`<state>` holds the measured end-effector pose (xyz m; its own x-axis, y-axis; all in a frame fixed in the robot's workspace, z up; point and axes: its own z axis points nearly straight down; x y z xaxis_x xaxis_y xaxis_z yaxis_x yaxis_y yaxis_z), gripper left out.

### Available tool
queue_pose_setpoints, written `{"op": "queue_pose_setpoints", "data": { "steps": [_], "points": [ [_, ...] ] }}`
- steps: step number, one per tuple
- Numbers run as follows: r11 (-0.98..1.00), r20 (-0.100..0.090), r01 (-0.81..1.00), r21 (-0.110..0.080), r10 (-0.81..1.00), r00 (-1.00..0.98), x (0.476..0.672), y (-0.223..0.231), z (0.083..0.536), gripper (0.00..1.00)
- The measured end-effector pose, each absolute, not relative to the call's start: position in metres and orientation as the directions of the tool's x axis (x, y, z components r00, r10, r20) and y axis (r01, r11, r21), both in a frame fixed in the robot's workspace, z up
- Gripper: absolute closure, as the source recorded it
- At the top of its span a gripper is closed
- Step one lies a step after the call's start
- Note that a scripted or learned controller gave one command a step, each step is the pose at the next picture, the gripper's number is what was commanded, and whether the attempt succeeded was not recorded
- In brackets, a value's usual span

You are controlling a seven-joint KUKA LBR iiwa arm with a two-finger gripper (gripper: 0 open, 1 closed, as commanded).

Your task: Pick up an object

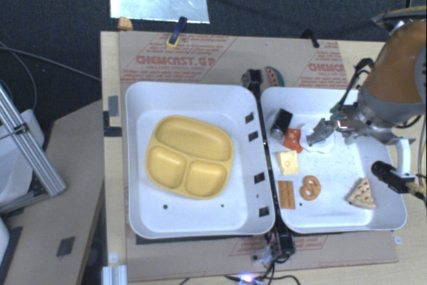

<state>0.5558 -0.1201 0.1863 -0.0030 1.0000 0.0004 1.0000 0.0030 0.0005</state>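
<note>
Gripper (319, 134) above right white bin (383, 213)

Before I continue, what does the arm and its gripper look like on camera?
A bulky arm with a broad orange band above a grey wrist section. A black cable loops along its left side. The small two-finger gripper is grey metal, with a tiny red light glowing behind it.

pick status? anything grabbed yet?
Done: the gripper is down in the right bin, beside the red piece. In hand: nothing visible between its fingers. Left: the grasp and lift; cheese square, pretzel, cracker and pizza slice all lie on the bin floor.
</note>
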Motion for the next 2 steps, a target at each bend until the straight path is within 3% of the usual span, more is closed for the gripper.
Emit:
{"op": "queue_pose_setpoints", "data": {
  "steps": [1, 2],
  "points": [
    [0.004, -0.004, 1.000, 0.015, 1.000, -0.004, 0.627, -0.160, 0.087, 0.00],
    [0.002, -0.001, 1.000, 0.003, 1.000, -0.002, 0.612, -0.205, 0.114, 0.00]
  ]
}}
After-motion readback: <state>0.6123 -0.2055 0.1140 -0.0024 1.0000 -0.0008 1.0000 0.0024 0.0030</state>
